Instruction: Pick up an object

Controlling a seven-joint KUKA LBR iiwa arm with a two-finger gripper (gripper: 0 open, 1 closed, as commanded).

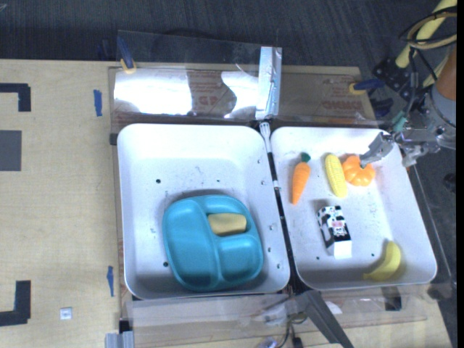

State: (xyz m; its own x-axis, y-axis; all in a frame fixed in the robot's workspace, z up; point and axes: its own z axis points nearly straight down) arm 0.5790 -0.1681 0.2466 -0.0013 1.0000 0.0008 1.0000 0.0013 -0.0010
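The right bin (406,194) holds several toy items. An orange carrot (299,181) with a green top lies at its left. Beside it is a yellow corn cob (334,175), then a small orange fruit (356,172). A black-and-white cow-patterned box (334,228) lies in the middle, and a yellow banana (386,261) rests in the near right corner. My gripper (373,155) comes in from the right edge and hovers just above and to the right of the orange fruit, close to it. I see nothing held in it.
The left bin (145,165) holds a blue divided plate (212,243) with a yellow piece of food (228,224) on it. A clear plastic sheet (192,85) stands behind the bins. Cables (413,49) hang at the upper right.
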